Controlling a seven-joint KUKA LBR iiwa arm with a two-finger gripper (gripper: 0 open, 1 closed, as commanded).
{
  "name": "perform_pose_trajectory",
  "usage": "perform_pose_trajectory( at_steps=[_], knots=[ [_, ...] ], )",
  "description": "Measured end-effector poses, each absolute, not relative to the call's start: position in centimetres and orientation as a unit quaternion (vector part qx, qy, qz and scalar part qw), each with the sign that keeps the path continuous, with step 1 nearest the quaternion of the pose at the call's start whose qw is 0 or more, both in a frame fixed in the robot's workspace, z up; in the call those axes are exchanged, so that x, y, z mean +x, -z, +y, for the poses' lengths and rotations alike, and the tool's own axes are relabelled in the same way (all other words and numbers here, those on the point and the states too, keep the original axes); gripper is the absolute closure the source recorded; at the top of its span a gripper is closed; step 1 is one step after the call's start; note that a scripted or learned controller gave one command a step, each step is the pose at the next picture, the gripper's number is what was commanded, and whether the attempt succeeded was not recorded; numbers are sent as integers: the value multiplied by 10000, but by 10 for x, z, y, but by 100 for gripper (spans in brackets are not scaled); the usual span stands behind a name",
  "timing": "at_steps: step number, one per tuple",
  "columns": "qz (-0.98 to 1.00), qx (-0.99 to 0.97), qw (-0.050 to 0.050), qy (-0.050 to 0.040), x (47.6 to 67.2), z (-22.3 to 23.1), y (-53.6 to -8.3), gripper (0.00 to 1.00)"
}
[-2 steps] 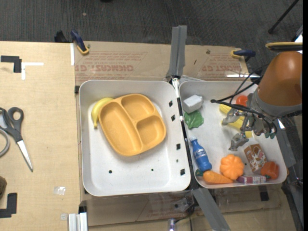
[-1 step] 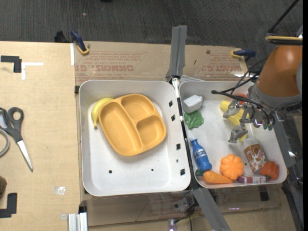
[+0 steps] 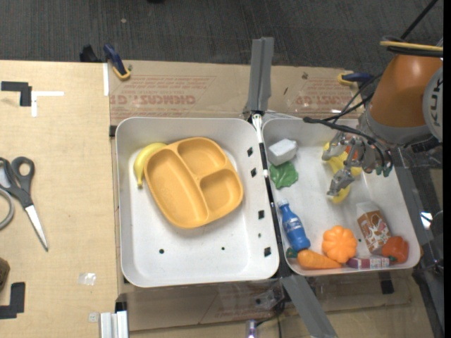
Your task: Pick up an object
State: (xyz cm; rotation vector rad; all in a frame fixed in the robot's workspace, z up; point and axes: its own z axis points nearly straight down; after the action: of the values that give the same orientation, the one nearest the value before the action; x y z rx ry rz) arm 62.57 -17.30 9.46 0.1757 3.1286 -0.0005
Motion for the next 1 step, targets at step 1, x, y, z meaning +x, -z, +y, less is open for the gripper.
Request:
perform_pose_trajectory(
  at_steps=[1],
  knots=[
    [9985, 549, 74, 11, 628, -173, -106, 100]
  ],
)
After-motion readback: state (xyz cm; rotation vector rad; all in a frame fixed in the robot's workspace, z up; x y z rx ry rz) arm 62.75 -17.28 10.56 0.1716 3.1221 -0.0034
